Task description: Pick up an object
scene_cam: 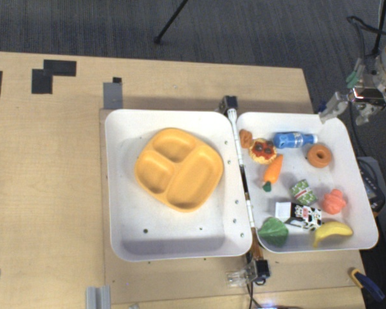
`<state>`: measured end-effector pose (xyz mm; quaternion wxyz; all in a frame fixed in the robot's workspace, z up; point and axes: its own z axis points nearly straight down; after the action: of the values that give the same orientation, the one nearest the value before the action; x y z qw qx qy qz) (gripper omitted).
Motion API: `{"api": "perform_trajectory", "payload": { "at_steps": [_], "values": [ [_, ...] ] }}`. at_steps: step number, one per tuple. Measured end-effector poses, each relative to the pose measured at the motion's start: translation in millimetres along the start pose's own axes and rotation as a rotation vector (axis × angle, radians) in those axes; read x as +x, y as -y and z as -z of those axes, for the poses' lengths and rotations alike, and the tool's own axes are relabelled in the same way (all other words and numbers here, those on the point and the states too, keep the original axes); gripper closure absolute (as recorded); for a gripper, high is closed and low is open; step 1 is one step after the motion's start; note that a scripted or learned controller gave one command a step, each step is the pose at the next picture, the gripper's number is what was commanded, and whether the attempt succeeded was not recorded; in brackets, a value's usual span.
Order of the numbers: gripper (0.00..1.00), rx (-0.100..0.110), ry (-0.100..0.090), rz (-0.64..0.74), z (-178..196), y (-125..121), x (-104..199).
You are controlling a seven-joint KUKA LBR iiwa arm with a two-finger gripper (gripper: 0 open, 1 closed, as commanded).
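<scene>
The right bin holds several small toys. Among them are a blue bottle, a brown donut, a carrot, a pizza-like piece, a green carton, a pink fruit, a banana and a green leafy piece. My gripper hangs past the bin's far right corner, above and right of the donut. It is open with nothing between its fingers.
A yellow divided plate lies in the left bin. A white block and a black-and-white box sit near the banana. A divider rail runs between the bins. Cables hang at the far right.
</scene>
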<state>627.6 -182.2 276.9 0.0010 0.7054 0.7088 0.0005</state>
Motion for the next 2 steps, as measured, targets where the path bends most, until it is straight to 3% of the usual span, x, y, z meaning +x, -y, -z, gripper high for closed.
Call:
{"api": "perform_trajectory", "payload": {
  "at_steps": [1,2],
  "values": [
    [0.0,0.0,-0.001,-0.27,-182.3,29.1,61.2],
    [0.0,-0.006,0.0,-0.311,-189.4,69.0,89.2]
  ]
}}
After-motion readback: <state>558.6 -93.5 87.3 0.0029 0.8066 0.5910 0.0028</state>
